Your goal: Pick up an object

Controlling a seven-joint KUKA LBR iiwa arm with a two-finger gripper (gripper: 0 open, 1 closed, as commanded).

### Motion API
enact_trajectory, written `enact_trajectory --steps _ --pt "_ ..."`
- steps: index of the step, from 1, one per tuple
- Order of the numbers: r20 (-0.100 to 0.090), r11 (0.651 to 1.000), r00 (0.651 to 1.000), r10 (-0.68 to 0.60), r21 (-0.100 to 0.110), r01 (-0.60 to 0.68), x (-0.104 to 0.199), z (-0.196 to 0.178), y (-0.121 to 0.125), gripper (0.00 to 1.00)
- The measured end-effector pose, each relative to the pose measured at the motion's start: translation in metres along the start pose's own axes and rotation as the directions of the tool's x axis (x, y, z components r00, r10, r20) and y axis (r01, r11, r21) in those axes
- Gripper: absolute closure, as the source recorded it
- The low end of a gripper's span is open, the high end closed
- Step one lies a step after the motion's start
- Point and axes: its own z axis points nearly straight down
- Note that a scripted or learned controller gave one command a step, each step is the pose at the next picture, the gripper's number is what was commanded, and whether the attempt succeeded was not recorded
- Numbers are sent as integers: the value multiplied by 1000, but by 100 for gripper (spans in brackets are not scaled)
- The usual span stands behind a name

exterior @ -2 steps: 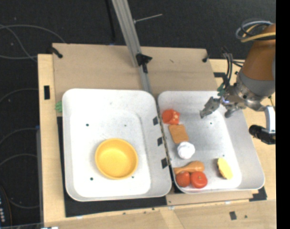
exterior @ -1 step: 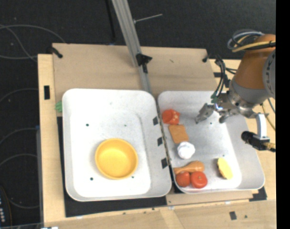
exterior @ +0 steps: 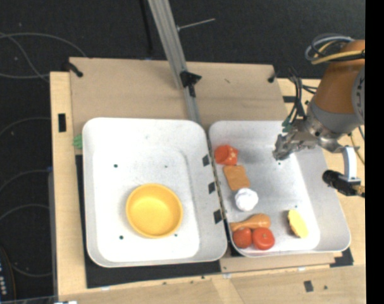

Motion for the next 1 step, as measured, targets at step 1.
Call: enact_trajectory --steps 1 --pt "0 1000 1000 -8 -4 8 0 -65 3 100"
